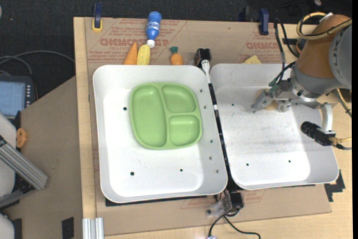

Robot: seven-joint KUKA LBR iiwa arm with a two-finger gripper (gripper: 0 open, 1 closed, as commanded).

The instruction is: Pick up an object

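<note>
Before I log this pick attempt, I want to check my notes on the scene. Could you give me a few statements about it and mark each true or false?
1. A green divided plate lies in the left bin. True.
2. The gripper is over the left bin. False: it is over the right bin.
3. A blue and white bottle lies on the bench behind the bins. True.
4. The plate has two compartments. False: it has three.
5. A yellow corn cob sits inside the right bin. False: it lies on the bench behind the left bin, beside an orange carrot.
</note>
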